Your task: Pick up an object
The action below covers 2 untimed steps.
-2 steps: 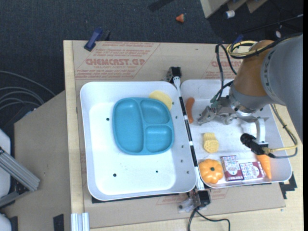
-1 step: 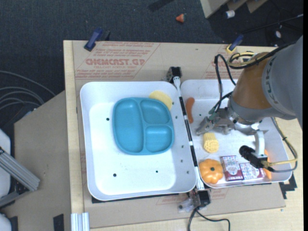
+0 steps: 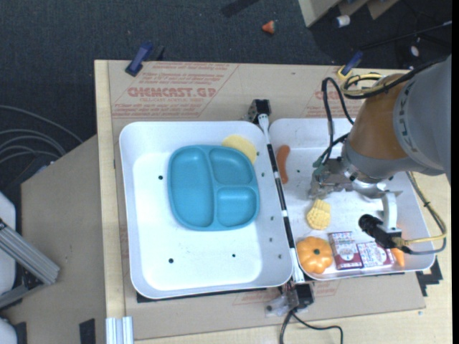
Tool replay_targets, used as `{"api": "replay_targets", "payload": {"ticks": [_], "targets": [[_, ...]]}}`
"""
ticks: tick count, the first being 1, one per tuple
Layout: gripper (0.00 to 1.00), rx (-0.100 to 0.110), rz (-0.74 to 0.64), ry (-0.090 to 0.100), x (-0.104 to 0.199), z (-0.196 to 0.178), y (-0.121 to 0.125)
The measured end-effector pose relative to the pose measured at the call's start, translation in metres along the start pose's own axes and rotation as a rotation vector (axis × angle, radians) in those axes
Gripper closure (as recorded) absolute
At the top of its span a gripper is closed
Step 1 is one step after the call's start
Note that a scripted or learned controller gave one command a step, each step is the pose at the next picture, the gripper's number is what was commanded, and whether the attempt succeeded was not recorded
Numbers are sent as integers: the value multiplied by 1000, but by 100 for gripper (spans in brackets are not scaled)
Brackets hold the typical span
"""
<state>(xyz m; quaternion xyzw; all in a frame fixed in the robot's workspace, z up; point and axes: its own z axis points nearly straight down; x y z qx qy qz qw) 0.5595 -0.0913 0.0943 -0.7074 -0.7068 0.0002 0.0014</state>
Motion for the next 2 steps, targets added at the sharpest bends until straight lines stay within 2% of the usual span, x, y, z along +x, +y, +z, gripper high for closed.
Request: {"api": "replay_targets", "payload": {"ticks": [1,2], "targets": [[100,-4,-3,-1,73,-91,81],[0,-2,-1,-2,72,-91,80]]}}
